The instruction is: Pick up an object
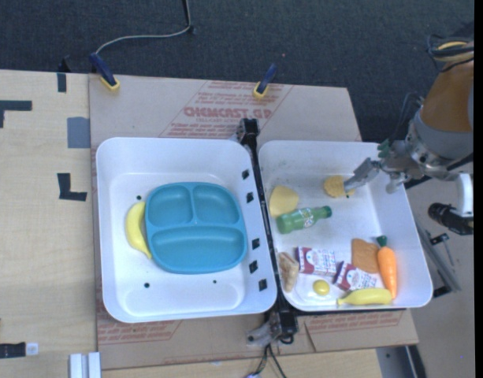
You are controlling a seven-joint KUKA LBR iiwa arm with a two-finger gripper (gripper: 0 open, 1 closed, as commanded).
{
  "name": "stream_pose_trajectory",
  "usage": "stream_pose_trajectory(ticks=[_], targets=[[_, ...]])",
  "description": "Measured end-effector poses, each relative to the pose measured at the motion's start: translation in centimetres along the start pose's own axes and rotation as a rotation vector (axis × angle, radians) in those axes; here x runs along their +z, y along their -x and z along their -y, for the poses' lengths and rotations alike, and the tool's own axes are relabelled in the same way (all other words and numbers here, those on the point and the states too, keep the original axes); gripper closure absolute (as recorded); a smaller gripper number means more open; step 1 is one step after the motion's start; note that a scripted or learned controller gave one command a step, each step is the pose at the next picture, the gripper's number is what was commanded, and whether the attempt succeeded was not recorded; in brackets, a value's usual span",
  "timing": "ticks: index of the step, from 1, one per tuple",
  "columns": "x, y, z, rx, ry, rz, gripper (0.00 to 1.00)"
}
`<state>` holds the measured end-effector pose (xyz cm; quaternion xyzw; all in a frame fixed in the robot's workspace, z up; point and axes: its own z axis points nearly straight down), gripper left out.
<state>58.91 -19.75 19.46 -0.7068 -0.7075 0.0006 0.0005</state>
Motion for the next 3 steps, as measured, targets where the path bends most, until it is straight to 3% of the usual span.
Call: stream_pose_trajectory(ticks=[1, 2, 3], targets=[[10.8, -1.8, -4.9, -0.001, 0.006, 0.002, 0.0], [9.8, -1.8, -4.9, -0.002, 0.005, 0.004, 1.0], [7.8, -8.1, -7.8, -0.001, -0.004, -0.001, 1.0]])
